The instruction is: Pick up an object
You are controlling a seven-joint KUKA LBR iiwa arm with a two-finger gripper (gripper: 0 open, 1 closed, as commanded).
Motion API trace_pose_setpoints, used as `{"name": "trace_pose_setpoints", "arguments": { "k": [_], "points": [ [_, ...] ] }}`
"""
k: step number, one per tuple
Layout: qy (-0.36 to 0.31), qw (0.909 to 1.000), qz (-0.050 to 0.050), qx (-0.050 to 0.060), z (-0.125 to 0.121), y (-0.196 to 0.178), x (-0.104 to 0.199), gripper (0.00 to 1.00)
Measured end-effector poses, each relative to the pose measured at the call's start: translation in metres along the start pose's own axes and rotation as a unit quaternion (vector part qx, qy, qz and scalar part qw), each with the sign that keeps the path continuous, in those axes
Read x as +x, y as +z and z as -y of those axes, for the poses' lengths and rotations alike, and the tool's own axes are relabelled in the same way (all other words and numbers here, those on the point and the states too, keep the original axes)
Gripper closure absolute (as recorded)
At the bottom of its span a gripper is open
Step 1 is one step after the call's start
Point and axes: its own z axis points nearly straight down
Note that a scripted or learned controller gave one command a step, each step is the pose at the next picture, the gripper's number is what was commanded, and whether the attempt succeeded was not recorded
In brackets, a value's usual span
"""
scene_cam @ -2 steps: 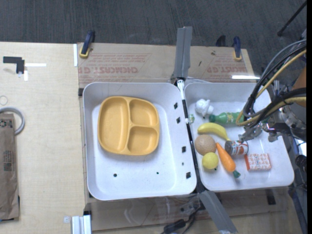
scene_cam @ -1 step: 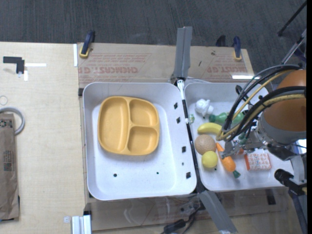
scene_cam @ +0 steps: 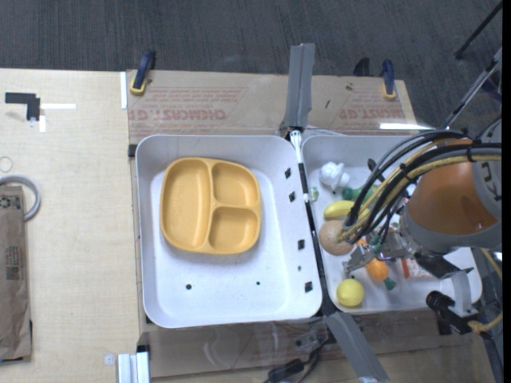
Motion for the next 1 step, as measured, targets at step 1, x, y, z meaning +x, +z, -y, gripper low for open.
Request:
{"name": "trace_pose_setpoints", "arguments": {
  "k": [1],
  "points": [
    [0.002, 1.0, -0.001, 0.003, 0.0016, -0.006, -0.0006, 1.0]
  ]
}}
